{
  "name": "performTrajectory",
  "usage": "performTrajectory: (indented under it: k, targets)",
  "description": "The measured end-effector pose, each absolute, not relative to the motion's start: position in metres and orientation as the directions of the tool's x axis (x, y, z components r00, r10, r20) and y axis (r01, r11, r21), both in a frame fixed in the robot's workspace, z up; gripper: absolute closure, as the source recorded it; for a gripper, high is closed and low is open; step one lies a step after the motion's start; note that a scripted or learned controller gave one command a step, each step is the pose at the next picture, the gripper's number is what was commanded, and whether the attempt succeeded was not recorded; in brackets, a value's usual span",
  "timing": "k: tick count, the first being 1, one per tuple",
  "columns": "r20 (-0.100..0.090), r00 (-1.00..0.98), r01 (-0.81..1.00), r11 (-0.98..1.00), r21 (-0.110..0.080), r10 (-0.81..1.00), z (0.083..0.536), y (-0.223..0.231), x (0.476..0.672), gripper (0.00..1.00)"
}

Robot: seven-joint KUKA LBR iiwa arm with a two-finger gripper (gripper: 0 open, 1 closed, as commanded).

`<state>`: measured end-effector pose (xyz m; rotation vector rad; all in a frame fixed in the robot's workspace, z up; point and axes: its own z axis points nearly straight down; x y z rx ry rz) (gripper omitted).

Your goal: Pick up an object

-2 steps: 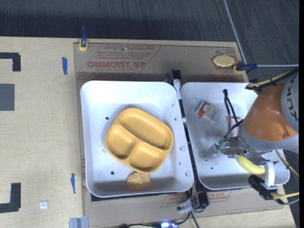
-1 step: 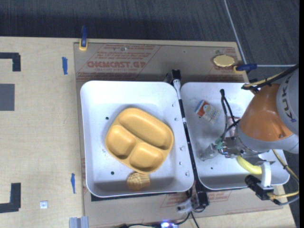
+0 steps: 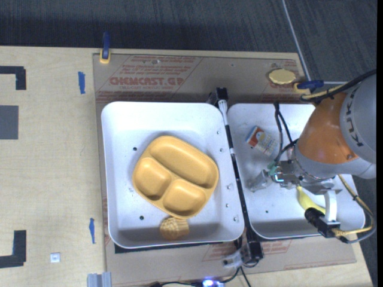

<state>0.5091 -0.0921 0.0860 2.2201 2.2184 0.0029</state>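
Observation:
My gripper (image 3: 261, 182) is low in the right bin (image 3: 263, 220), near its left wall, with the grey and orange arm reaching in from the right. A small white packet with orange and blue print (image 3: 259, 137) lies in the same bin, a short way behind the gripper and apart from it. A yellow piece (image 3: 306, 200) pokes out from under the wrist, partly hidden. In the left bin (image 3: 119, 160) a yellow divided plate (image 3: 175, 174) lies in the middle, and a small tan ridged object (image 3: 175, 227) lies by the front wall.
A black divider (image 3: 233, 172) runs between the two bins. A tan disc (image 3: 282, 76) lies on the cardboard behind the right bin. Blue clips hold the cardboard at the back left (image 3: 105, 43) and back right (image 3: 309, 85).

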Motion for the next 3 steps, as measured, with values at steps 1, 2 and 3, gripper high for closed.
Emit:
performTrajectory:
  k: [1, 2, 3]
  targets:
    - [0.000, 0.000, 1.000, 0.000, 0.005, 1.000, 0.0861, -0.0971, 0.4809, 0.00]
    - [-0.002, 0.002, 1.000, -0.002, 0.006, 1.000, 0.0861, -0.0958, 0.4810, 0.00]
    - [-0.003, 0.002, 1.000, -0.002, 0.006, 1.000, 0.0861, -0.0930, 0.4811, 0.00]
